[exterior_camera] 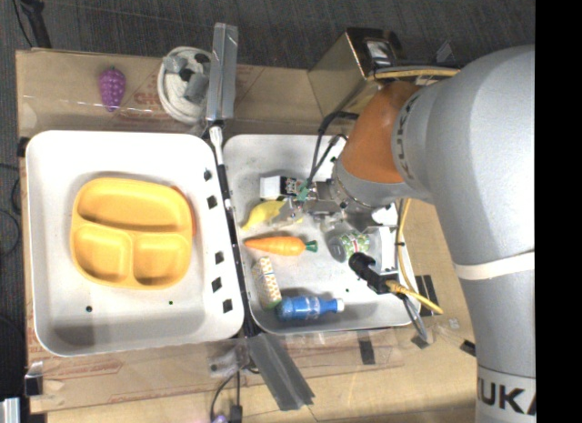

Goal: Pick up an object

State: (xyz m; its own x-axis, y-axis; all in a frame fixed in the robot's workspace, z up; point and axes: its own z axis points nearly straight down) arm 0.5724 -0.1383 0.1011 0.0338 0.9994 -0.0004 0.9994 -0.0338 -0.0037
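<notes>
Carrot (275,246) lies in the right bin (238,153), its long axis running left to right with the green stem end toward the arm, just left of and slightly below the gripper (318,207); whether anything is clamped there I cannot tell. Nearer the camera, a blue bottle (306,307) lies along the bin's front wall. Beyond the carrot sits a yellow banana (257,214). The left bin holds a yellow divided tray (134,230). "KUKA" reads on the arm's base.

Two white bins (55,230), one yellow tray (132,230), one carrot (275,246), one blue bottle (307,307)
</notes>
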